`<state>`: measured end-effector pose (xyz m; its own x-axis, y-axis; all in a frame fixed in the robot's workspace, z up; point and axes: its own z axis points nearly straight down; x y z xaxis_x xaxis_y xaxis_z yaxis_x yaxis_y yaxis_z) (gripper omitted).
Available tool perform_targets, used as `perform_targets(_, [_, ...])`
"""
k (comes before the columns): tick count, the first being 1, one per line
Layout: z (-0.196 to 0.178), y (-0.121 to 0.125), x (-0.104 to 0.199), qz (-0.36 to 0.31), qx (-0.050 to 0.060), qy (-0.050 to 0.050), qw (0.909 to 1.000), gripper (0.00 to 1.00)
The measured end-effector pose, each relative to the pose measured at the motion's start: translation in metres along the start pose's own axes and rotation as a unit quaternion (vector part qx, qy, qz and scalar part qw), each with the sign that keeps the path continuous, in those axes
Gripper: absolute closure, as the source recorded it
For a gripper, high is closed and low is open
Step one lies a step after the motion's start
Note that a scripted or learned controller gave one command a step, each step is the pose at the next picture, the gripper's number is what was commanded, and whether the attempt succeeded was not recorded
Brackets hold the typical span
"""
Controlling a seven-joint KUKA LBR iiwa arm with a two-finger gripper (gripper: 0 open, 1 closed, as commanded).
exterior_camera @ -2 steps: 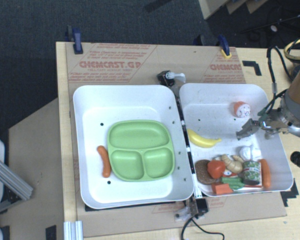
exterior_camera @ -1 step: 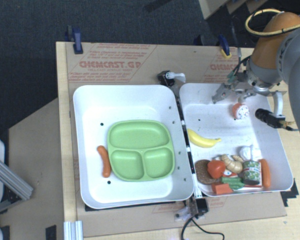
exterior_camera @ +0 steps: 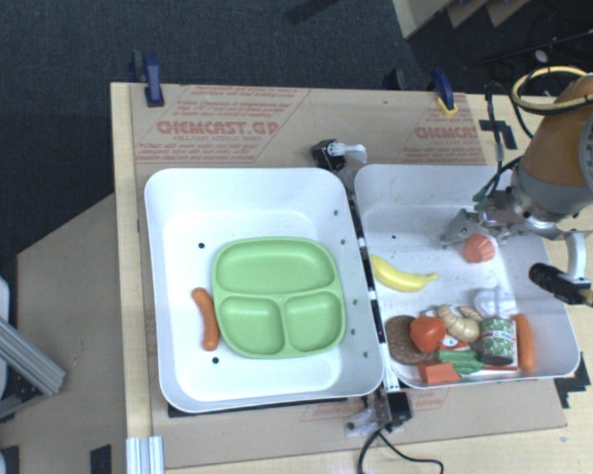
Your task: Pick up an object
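Cardboard-topped bench (exterior_camera: 227,126) carries two white bins. Gripper (exterior_camera: 474,227) low in right bin (exterior_camera: 405,191), fingers spread, poised just beside orange-red ball (exterior_camera: 479,249); nothing clamped between them. Pick not yet made: closing and lifting remain. Banana (exterior_camera: 401,276) nearby; green tray (exterior_camera: 277,296) and sausage (exterior_camera: 207,318) in left bin (exterior_camera: 178,205).

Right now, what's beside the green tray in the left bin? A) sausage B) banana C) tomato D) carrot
A: an orange-red sausage lies in the left bin just left of the green tray; the banana is in the right bin.
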<state>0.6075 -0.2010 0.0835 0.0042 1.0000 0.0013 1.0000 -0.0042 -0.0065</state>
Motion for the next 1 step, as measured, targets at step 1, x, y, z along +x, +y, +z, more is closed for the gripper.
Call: perform_targets(1, [-0.0123,0.0038,0.0017,-0.002,-0.004,-0.001,1.0,1.0])
